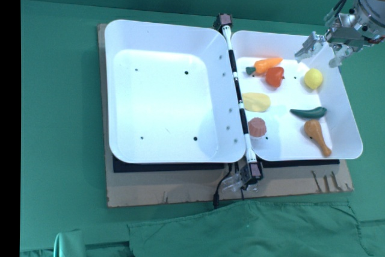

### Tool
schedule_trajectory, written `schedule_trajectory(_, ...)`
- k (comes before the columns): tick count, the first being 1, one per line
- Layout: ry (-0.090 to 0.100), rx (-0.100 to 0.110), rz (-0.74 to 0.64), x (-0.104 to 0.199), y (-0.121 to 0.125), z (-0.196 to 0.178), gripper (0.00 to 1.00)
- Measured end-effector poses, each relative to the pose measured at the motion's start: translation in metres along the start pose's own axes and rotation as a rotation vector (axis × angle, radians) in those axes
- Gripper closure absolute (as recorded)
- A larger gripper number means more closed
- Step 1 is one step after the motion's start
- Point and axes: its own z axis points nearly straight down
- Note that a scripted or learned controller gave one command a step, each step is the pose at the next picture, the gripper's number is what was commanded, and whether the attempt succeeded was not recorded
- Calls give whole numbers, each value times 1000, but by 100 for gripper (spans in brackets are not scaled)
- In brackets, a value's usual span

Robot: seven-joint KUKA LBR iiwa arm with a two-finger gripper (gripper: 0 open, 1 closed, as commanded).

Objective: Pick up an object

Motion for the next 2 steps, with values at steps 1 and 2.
schedule_trajectory(1,0,0,0,0,0,0,0)
schedule_trajectory(2,0,5,-1,7,-1,57,0)
